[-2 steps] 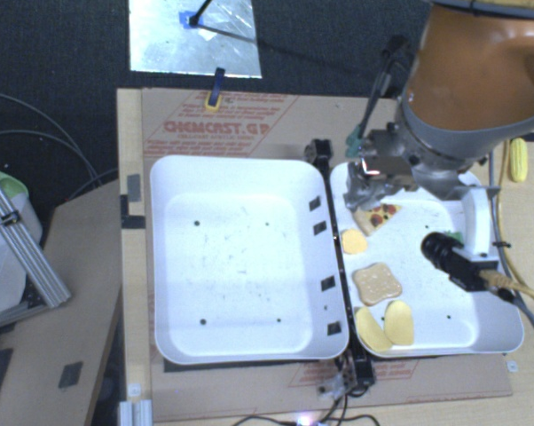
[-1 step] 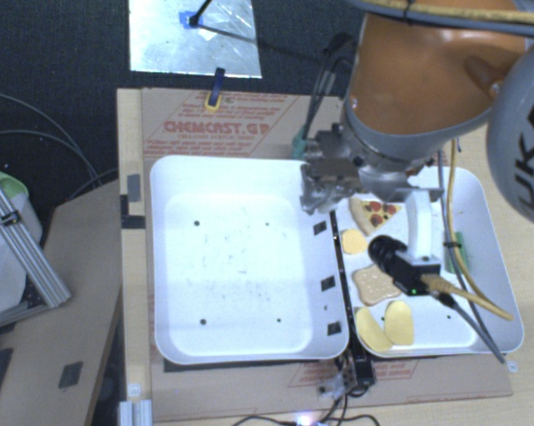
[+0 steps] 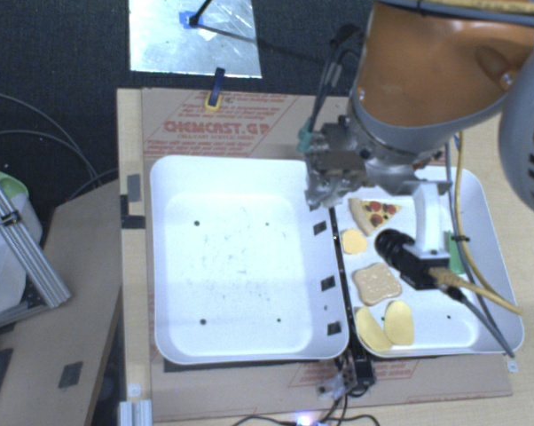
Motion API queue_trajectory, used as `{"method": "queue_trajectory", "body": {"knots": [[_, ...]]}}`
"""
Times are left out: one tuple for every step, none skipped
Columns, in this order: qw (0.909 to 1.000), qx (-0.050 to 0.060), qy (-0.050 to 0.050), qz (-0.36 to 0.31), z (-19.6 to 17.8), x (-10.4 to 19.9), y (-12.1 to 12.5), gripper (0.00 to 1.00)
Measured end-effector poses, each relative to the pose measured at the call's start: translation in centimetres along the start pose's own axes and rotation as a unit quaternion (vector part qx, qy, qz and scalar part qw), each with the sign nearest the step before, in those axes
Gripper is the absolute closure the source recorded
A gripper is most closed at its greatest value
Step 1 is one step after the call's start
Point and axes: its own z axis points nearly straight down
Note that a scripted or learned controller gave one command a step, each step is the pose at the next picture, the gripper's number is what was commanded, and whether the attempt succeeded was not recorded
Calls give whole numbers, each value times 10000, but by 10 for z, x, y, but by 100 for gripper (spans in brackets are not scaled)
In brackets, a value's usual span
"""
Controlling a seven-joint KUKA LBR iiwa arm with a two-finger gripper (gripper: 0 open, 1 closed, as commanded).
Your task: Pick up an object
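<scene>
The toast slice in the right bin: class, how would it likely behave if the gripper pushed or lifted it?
The toast slice lies flat, so it would probably slide rather than roll or tip. It looks thin and low, so fingers may struggle to get under its edges. It appears to be a small toy food, likely light and stiff, though that cannot be confirmed.
</scene>
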Motion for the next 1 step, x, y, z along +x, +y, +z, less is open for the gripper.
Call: {"method": "queue_trajectory", "body": {"knots": [[10000, -12, 5, -28, -11, 0, 1, 100]]}}
